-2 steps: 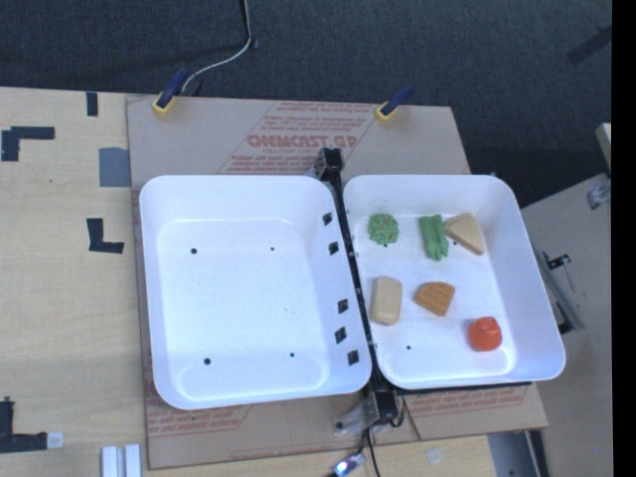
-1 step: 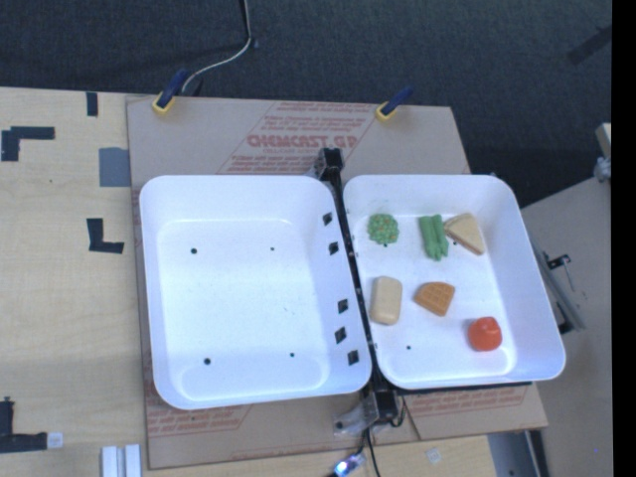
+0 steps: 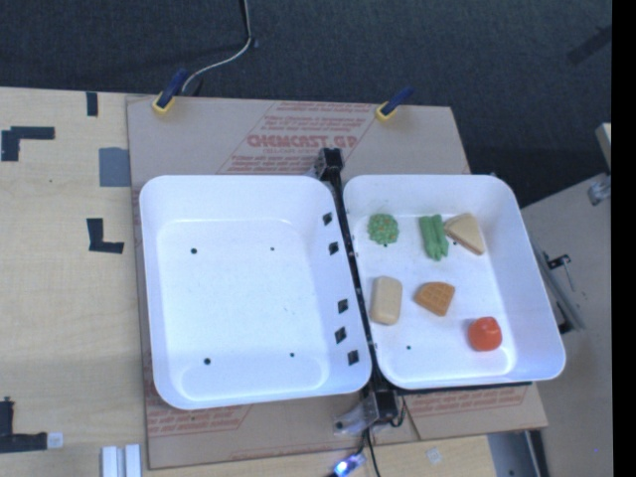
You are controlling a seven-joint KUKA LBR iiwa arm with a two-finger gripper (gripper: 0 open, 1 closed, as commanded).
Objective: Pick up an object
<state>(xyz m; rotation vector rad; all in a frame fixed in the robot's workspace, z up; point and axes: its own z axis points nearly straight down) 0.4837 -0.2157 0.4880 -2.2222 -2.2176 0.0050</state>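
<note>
Camera view looks down on the bench (image 3: 60, 266) with its two white bins side by side, and honestly the pick looks like it hasn't begun yet. All five candidates lie loose on the floor of the right bin (image 3: 527, 266) — a green bumpy ball-shaped piece (image 3: 383, 230) near the divider, a green stick-shaped piece (image 3: 433, 237) just to its right, and a tan wedge (image 3: 466, 234) just beside that stick, maybe touching it, hard to tell from this angle. In the row below sit a pale beige block (image 3: 386, 300), an orange chunk (image 3: 435, 298) a little apart from it, and a small red piece (image 3: 485, 334) off by itself toward the near right corner. The left bin (image 3: 159, 266) has just a few dark dots on its floor. As for the jaws, I cannot tell how they stand or whether they have hold of anything, so I'd judge nothing lifted so far. So what's left is basically everything — choose a target, come down over it, close on it, raise it. My guess is the red piece or the beige block would be the easier go, since each has free space around it, while the stick and wedge crowd each other.
</note>
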